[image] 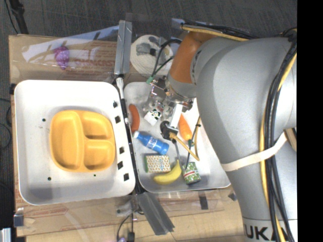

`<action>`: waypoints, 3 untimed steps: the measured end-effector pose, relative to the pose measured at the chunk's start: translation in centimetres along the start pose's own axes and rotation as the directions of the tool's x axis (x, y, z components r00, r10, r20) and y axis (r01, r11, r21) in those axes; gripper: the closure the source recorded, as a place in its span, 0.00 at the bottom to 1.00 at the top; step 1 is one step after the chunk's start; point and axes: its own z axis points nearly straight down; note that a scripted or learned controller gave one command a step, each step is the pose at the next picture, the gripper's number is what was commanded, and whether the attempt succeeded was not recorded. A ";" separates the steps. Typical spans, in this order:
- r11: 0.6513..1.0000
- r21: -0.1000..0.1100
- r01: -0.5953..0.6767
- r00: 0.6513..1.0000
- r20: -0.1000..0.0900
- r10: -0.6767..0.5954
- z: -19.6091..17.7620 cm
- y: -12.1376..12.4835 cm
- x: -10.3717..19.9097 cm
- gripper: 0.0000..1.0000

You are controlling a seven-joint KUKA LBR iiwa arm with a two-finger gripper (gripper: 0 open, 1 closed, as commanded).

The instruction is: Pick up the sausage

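Observation:
The sausage [134, 116] is a short reddish-brown link. It lies along the left wall of the right bin [214, 178], near the bin's far end. My gripper [157, 109] hangs low over the far part of that bin, just right of the sausage. A small white object sits beneath it. The view shows nothing held by the gripper. The grey arm with its orange band [182, 59] covers the right side of the bin.
Also in the right bin are a blue bottle [153, 142], an orange carrot [185, 128], a green-patterned box [157, 163], a banana [169, 175] and a small green can [191, 174]. The left bin [30, 100] holds a yellow divided tray [83, 140].

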 end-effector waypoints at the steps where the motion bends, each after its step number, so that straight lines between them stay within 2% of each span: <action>1: 1.000 0.000 0.002 1.000 0.000 -0.002 0.0 0.0 0.1 0.00; 2: 1.000 0.004 0.009 1.000 0.001 -0.009 -0.9 -0.1 0.1 1.00; 3: 1.000 0.005 0.011 1.000 0.001 -0.011 -0.9 -0.1 0.2 0.00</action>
